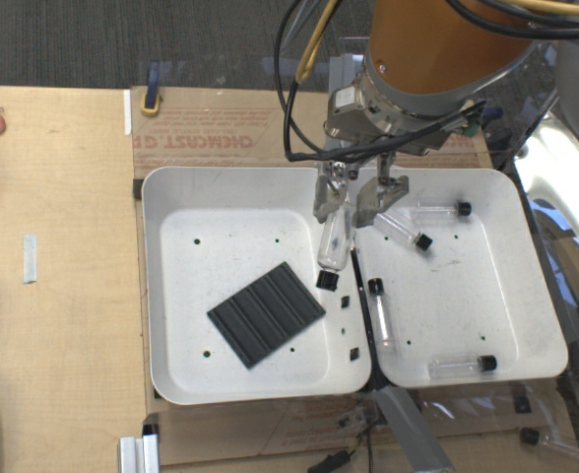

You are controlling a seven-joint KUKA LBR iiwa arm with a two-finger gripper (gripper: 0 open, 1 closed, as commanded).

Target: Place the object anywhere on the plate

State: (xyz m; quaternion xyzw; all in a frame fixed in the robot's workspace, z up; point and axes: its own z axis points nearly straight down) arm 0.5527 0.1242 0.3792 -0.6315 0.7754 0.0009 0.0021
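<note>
My gripper [353, 208] hangs over the rims where the two bins meet. It is shut on a clear tube [332, 249] with a black cap, which dangles below the fingers with its cap end down. The cap sits just above the right edge of the left bin [171, 264]. The plate [267, 313], a dark ribbed rectangle, lies tilted on the left bin's floor, down and to the left of the tube's cap.
The right bin [526, 294] holds several more capped clear tubes: one near my fingers [404, 230], one at the back [439, 210], one along the left wall [380, 315], one at the front [459, 367]. Small black bits [353, 353] lie in the left bin.
</note>
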